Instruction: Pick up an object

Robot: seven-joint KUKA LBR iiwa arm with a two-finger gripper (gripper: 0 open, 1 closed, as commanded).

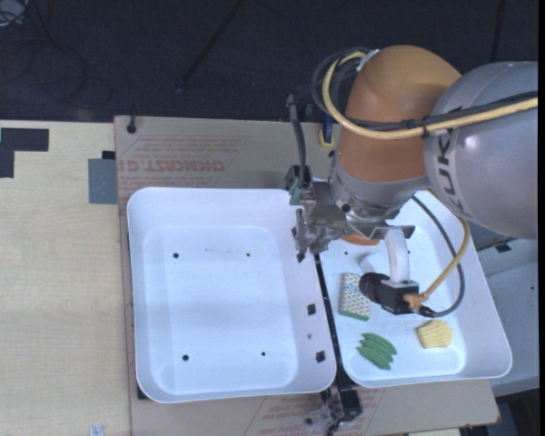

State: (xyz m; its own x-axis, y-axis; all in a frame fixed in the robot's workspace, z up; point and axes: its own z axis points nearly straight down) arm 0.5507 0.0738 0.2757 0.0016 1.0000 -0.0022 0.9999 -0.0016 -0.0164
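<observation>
Gripper (311, 230): sits over the left rim of the right white bin (490, 348), right at the seam between the two bins, under the orange band of the grey arm (486, 143). Can't tell its state; the metal hardware there is too cluttered to resolve.

No object visibly held. Candidates all lie in the right bin:
- small pale green-white textured block (353, 296), near the bin's left rim, just below the gripper area
- green leafy/pod-shaped piece (378, 350), near the front rim
- yellow ridged chunk (435, 334), toward the front-right corner
- a sliver of something orange (361, 239) right under the wrist, mostly hidden, can't identify it

A black cylindrical fitting with yellow cable (391, 293) hangs from the arm just beside the green-white block; part of the rig, not a target.

Left white bin (145, 243): shows only bare floor with small dark holes.

Progress, my read: grasp not achieved yet. Arm is low and positioned at the bin edge, so approach looks in hand; closing on something and lifting remain. Nearest plausible target is the green-white block or the hidden orange item.

Writing: brown cardboard sheet (200, 157) under the bins carries red print, upside down from this view, reads roughly "CHEMCAST GP". More red print at the front edge, illegible. Partial white lettering on the arm, cut off.
</observation>
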